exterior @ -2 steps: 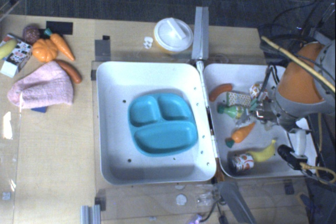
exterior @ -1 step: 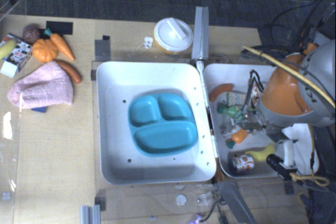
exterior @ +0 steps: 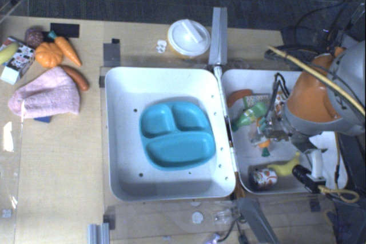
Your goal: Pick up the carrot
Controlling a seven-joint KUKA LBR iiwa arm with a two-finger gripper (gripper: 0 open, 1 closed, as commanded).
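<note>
Nearest the camera in the right white bin (exterior: 246,177) lie a printed tin can (exterior: 264,178) and a yellow banana (exterior: 284,167). Just beyond them a small orange carrot (exterior: 264,150) rests on the bin floor, directly below the gripper (exterior: 269,133). Whether the fingers are open or closed cannot be told. Further back lie a green plastic item (exterior: 247,118) and a reddish sausage (exterior: 239,96). The left white bin (exterior: 123,123) holds a blue sectioned plate (exterior: 177,133). A round white lid (exterior: 189,36) sits on the counter (exterior: 57,151) at the far side.
</note>
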